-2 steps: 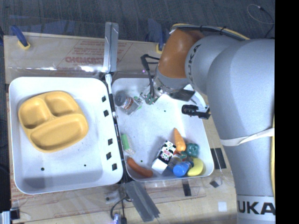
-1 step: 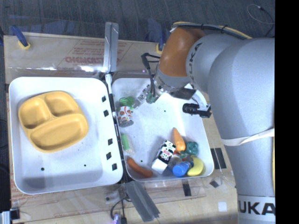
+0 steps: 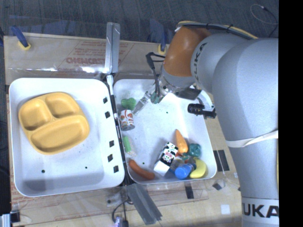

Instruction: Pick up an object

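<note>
Green plastic is what sits closest to the tool: a small green piece (image 3: 128, 102) lying on the floor of the right-hand bin (image 3: 208, 126), up near its far left corner. The gripper (image 3: 142, 105) slants down out of the grey arm (image 3: 236, 79) from the upper right, and its slim tips end just beside that green piece, which lies at about nine o'clock from them. I cannot tell from here whether the fingers are apart or together; they read as one thin pale streak against the white floor, and nothing is visibly caught between them.

Just below the tips, at roughly seven o'clock, stands a little can (image 3: 127, 119) with a red and white label, near the bin's left wall. Either of these two could be the thing to lift, but the green piece looks the nearer, so I judge the coming move to be a short reach leftward. Its long axis seems to run left to right, though it is too small to be sure.

Well apart, at five o'clock from the tips, the rest of the clutter is heaped in the near right corner: an orange carrot (image 3: 181, 141), a black and white box (image 3: 165, 159), a blue piece (image 3: 182, 171), a yellow banana (image 3: 200, 169). A reddish sausage shape (image 3: 141, 170) lies along the near wall. The left bin (image 3: 57, 183) carries a yellow divided tray (image 3: 53, 122).
</note>
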You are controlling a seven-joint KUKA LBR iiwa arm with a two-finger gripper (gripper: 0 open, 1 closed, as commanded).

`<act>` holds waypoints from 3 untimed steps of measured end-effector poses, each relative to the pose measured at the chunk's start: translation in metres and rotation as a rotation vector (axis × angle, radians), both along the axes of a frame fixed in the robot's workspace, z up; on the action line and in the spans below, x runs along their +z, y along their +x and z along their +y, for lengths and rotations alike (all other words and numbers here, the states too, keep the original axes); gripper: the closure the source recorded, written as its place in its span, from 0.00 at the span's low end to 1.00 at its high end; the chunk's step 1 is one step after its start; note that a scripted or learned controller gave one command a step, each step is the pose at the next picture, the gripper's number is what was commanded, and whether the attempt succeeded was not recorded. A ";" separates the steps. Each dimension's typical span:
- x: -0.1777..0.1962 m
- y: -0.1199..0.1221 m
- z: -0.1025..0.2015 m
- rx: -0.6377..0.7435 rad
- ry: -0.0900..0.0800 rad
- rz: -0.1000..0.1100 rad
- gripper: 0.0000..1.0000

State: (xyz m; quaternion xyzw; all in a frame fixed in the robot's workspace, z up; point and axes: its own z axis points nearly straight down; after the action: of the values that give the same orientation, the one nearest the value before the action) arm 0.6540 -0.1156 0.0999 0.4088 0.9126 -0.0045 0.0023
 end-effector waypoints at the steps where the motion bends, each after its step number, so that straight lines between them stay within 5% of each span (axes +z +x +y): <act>1: -0.012 -0.080 -0.023 0.058 0.011 0.008 0.00; 2: -0.011 -0.108 -0.095 -0.052 0.012 0.006 0.00; 3: -0.004 -0.107 -0.094 -0.047 0.014 0.010 1.00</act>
State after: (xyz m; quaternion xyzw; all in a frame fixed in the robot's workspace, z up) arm 0.5470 -0.2101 0.0956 0.4300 0.9028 -0.0003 -0.0053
